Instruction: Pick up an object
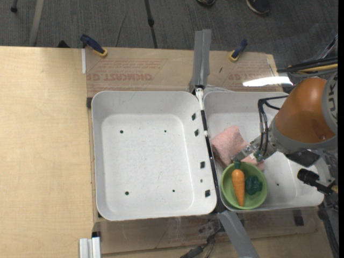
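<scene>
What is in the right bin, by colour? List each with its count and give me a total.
Pink: 1, the cloth
Green: 2, the bowl and a small dark green toy inside it
Orange: 1, the carrot lying in the bowl
Total: 4

The gripper sits at the cloth's right edge and may hide more.

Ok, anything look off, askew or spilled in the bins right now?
Nothing spilled or damaged. The green bowl sits at the right bin's front-left corner, over its rim. That looks a little odd. It holds a toy carrot. A pink cloth lies crumpled beside it, under the tool.
</scene>
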Robot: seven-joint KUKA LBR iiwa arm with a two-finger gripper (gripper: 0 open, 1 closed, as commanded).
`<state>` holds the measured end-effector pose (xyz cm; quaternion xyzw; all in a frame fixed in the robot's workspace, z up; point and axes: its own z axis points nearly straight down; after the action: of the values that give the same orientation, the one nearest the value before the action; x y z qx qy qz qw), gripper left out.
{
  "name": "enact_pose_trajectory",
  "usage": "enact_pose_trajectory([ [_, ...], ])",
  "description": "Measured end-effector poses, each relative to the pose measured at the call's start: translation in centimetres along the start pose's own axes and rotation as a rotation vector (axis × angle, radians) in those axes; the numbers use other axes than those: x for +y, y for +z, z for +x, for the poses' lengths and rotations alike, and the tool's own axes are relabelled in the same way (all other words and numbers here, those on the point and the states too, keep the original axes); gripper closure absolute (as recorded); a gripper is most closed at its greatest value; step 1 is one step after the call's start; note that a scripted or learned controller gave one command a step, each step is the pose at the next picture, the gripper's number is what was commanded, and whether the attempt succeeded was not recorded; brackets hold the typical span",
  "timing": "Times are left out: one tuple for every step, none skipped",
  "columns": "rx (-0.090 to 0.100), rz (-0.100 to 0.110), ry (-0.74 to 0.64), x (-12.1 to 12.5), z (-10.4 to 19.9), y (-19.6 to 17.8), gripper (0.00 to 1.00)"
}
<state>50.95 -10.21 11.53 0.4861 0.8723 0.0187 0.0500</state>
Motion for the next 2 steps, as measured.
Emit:
enact_pose_trajectory([
  [0.002, 0.004, 0.064, -0.5, -0.52, 0.05, 0.0],
  [0.01, 0.025, 0.309, -0.98, 0.04, 0.48, 0.0],
])
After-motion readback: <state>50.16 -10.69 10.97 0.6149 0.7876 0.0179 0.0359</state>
